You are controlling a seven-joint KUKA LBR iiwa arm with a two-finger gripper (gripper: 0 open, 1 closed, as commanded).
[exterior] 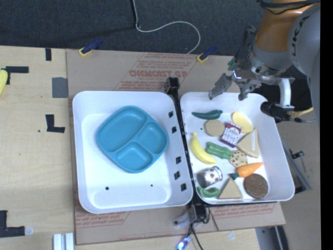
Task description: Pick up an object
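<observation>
Jaws (pixel 231 89) spread above right bin (pixel 270 120), nothing held

On the cardboard sheet (pixel 151 72) under the bins, beyond their far edge, you see red printing, upside down and too blurred to read. The small red packet (pixel 230 134) in the right bin (pixel 281 160) carries a label you cannot make out.

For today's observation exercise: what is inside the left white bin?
Inside the left white bin lies one blue divided tray with three compartments, tilted diagonally. Bare white floor surrounds it. Whatever is beneath the tray is covered.
</observation>
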